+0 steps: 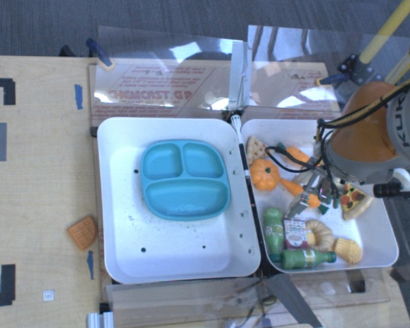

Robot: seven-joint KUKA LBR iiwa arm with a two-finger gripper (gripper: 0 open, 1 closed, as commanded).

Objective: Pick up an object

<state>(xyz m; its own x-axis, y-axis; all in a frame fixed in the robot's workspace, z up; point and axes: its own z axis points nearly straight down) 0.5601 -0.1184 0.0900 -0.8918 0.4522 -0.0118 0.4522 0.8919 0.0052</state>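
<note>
The right bin [386,241] is crowded. Above its centre hangs the tool [302,200]; its spread cannot be told. Toward the bin's left wall sits the small pumpkin [265,174]. A descent risks clipping neighbours or closing on nothing.

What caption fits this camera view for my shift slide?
KUKA arm's tool low in the right bin among toy foods, near the small pumpkin; blue divided plate in the left bin.
</note>
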